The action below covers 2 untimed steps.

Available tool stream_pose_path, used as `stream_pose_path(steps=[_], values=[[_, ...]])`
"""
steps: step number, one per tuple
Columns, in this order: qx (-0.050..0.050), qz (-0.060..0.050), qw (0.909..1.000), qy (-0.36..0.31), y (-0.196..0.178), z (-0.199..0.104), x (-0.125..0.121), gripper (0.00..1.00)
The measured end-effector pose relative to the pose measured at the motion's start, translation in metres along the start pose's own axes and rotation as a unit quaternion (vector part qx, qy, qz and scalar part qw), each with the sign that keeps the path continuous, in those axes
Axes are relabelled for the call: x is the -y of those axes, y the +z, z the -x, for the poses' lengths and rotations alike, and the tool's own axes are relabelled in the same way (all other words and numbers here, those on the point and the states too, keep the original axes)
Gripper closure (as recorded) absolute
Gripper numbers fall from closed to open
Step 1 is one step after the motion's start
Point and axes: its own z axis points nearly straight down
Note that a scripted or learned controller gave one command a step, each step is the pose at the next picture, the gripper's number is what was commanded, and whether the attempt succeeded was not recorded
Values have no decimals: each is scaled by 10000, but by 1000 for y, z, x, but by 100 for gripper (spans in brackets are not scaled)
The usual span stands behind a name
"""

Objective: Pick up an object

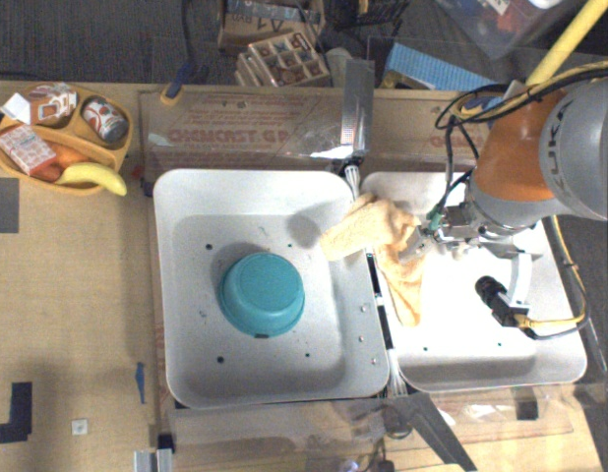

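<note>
A pale yellow cloth (368, 230) hangs off my gripper (417, 244) over the divider between the two bins. One end of it sticks out left over the left bin (186, 362) and casts a shadow there. Another fold droops into the right bin (481, 362). The gripper is shut on the cloth's middle, at the right bin's left side. A teal bowl (263, 294) lies upside down in the middle of the left bin, well left of the gripper.
The grey arm with its orange band (516, 165) reaches over the right bin's far right corner. A black cable fitting (498, 301) hangs over the right bin. A yellow tray of toy food (58, 141) sits at the far left.
</note>
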Motion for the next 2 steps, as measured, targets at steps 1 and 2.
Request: stream_pose_path(steps=[1,2], values=[[7,47,9996,261,21,5,-44,0],[2,75,9996,272,9,5,-45,100]])
